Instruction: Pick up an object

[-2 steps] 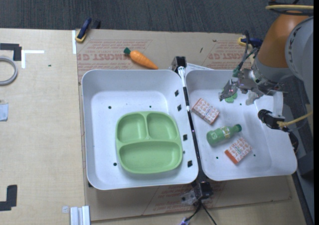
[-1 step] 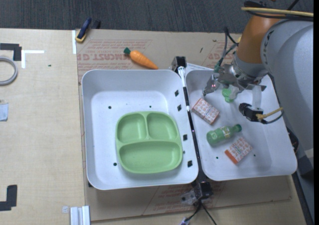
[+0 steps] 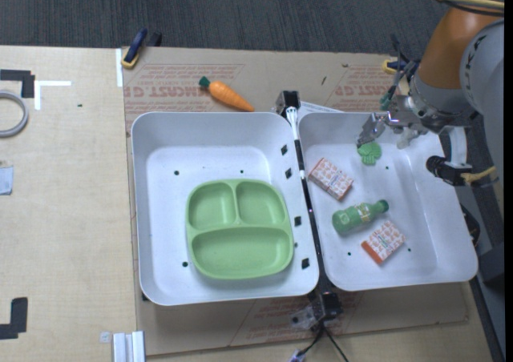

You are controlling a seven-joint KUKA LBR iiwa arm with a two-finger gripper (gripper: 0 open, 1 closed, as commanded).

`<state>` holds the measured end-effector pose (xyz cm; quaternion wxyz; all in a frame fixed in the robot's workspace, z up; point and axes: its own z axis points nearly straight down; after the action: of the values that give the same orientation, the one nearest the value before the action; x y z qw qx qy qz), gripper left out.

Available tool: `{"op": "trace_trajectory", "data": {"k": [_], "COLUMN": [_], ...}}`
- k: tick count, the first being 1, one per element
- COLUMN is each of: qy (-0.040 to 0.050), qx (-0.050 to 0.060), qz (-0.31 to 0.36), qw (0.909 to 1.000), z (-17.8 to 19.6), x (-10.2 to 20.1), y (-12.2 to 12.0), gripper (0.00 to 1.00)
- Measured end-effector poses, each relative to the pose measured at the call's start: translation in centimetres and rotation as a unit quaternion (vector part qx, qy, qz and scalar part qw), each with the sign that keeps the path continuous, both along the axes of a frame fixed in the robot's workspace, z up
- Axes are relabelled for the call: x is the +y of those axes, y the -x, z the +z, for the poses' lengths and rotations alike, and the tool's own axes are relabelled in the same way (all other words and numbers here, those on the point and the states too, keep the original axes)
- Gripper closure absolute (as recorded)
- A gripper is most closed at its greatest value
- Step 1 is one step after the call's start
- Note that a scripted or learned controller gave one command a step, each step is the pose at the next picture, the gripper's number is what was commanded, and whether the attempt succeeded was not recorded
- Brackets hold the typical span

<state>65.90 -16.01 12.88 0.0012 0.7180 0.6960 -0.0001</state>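
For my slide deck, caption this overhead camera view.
Gripper above small green object in right bin; green divided plate in left bin.

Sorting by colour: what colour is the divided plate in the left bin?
Light green plate, seen in the camera view.

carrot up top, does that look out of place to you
Yes. The carrot lies on the cardboard behind the left bin, outside both bins, while the other loose items sit in the right bin.
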Motion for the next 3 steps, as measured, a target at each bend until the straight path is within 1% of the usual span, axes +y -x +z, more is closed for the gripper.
{"op": "trace_trajectory", "data": {"k": [1, 2, 3], "qy": [0.0016, -0.0007, -0.0008], "qx": [-0.004, 0.001, -0.003], "qz": [0.06, 0.075, 0.025], "qw": [0.9982, 0.9972, 0.9997], "z": [-3.2, 6.3, -2.1], "x": [5.2, 9.5, 3.9], "y": [3.4, 9.5, 14.8], "gripper": [0.0, 0.0, 0.0]}}
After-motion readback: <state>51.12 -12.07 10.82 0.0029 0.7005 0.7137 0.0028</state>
